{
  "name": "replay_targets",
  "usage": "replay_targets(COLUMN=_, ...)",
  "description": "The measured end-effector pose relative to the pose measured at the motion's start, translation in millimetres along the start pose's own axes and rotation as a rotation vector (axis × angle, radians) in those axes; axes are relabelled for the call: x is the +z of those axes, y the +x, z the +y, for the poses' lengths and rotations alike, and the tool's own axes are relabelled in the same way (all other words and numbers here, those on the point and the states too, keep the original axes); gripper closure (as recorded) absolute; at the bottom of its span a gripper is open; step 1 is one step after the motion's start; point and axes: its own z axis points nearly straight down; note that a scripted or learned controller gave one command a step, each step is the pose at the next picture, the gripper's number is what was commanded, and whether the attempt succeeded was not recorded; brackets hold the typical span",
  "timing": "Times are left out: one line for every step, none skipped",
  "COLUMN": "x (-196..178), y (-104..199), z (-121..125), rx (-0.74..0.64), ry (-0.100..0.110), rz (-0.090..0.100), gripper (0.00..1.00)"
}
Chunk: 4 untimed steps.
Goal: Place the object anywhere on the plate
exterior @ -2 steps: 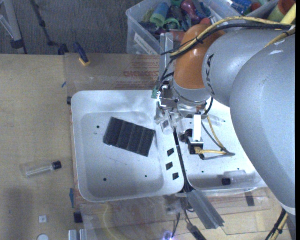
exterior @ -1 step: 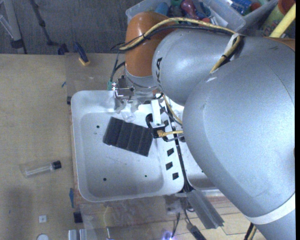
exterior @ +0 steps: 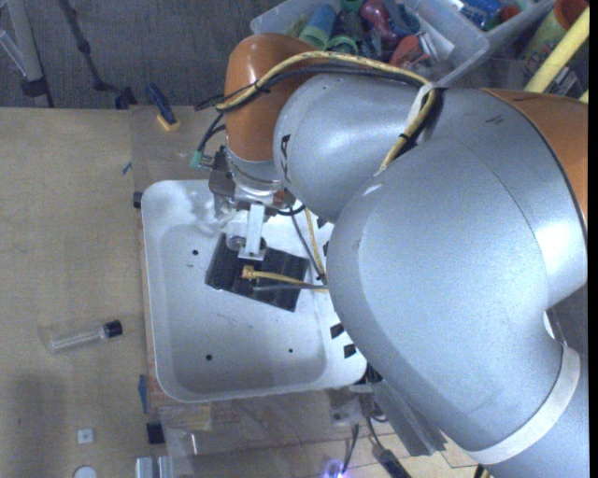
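Pincer [exterior: 250, 248] hangs low inside the white bin [exterior: 173, 308], its tip just above the near edge of a dark plate [exterior: 280, 295]. We cannot tell whether the pincer is apart, together or clamped on anything, because its pale body hides the tip from this slant. Nothing can be made out in its hold, so we record no grasp. Just below the tip a small brass-coloured piece [exterior: 250, 274] lies on the dark plate, and a thin yellow line runs from it to the right, under the arm [exterior: 448, 280]. We take this piece for the task's thing, with reservation: the line resembles the yellow cable [exterior: 308, 61] strung along the arm, so it may be wiring. If it is the object, it rests on the plate, and we judge the task at or near its end. The low, near-vertical wrist suits a set-down or release over the plate, which sits flat and skewed in the bin's upper middle. That leaves bare floor around it, so a slip would land in the bin. Count: one pincer, one bin counted, one dark plate, one brass piece. Outward on the counter [exterior: 56, 205], well apart from the bin on its left, lies one clear vial [exterior: 79, 335] with a black cap. Beyond the arm stands one clear tub [exterior: 448, 28] of coloured items, too jumbled to count.
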Motion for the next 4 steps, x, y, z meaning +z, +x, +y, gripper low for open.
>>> replay_targets(x=-23, y=6, z=-5, rx=-0.408, ry=-0.002, rz=0.001, gripper=1.00)
replay_targets(x=-103, y=-5, z=3, rx=-0.962, ry=-0.005, rz=0.001, gripper=1.00)
replay_targets(x=-164, y=-16, z=-4, rx=-0.180, ry=-0.002, rz=0.001, gripper=1.00)
replay_targets(x=-122, y=6, z=-3, rx=0.341, ry=0.004, rz=-0.002, gripper=1.00)
